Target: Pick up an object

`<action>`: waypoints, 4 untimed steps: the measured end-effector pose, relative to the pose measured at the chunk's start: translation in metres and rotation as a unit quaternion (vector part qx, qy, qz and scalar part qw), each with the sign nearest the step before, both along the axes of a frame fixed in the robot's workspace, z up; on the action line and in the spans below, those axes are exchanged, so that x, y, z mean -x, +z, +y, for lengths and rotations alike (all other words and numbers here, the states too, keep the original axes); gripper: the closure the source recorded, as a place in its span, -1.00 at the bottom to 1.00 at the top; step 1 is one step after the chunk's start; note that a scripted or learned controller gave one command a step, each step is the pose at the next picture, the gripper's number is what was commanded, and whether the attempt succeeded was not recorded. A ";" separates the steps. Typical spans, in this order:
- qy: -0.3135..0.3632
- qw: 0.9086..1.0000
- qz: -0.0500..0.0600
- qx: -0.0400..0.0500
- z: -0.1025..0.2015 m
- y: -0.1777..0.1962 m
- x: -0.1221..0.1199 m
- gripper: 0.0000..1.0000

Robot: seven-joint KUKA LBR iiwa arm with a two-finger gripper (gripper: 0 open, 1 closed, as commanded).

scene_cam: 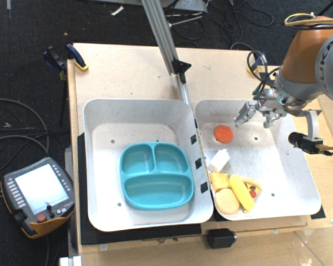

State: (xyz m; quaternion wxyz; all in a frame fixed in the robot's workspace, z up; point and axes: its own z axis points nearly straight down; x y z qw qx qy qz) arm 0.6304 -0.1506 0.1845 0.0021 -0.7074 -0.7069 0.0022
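Tomato [223, 133] near open jaws [257, 114], apart.

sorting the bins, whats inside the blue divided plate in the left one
The blue plate has three sections, all showing bare blue bottoms with nothing in them. It covers part of the left bin floor, so whatever lies under the plate cannot be seen.

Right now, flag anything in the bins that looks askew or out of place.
Nothing looks damaged or spilled. The yellow pieces sit heaped in the right bin's near corner, the white block lies tilted beside them, and the blue tray sits flat.
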 end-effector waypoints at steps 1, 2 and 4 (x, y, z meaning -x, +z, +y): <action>0.000 1.000 0.000 0.000 -0.008 -0.060 0.001 -1.00; 0.000 1.000 -0.004 0.000 -0.008 -0.045 -0.001 1.00; 0.001 1.000 -0.006 0.001 -0.012 0.034 -0.005 1.00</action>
